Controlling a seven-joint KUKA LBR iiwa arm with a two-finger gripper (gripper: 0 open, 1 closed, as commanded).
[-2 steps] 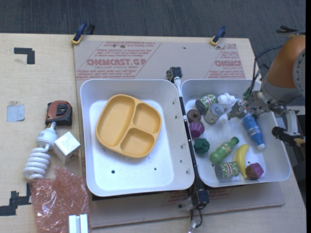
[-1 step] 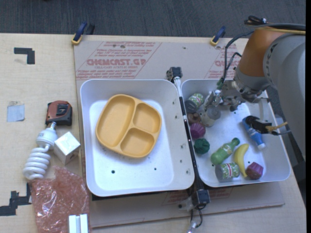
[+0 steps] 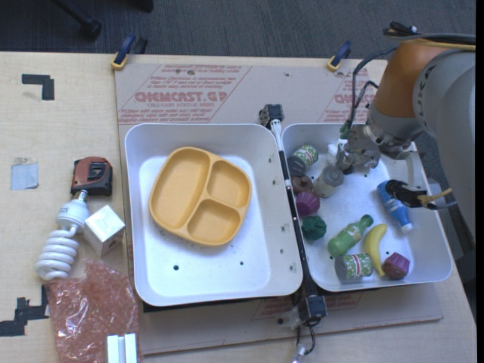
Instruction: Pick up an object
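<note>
My gripper [image 3: 349, 159] hangs over the upper middle of the right bin [image 3: 431, 267], reaching in from the right. Just below and left of it lies a small grey-beige object [image 3: 330, 181], right beside the gripper; whether the two touch I cannot tell. Around it in the bin are a small green-labelled can [image 3: 305, 156], a purple object [image 3: 307, 203], a dark green object [image 3: 314, 226], a green bottle [image 3: 349, 235], a banana [image 3: 374, 243], another can [image 3: 354, 267], a maroon object [image 3: 396, 265] and a blue bottle [image 3: 395, 204].
The left bin [image 3: 151, 278] holds a yellow divided plate [image 3: 200, 195]. Left of the bins on the bench lie a tape measure [image 3: 92, 176], a spiral light bulb [image 3: 63, 237], a white cube [image 3: 104, 228] and a red mesh bag [image 3: 91, 312].
</note>
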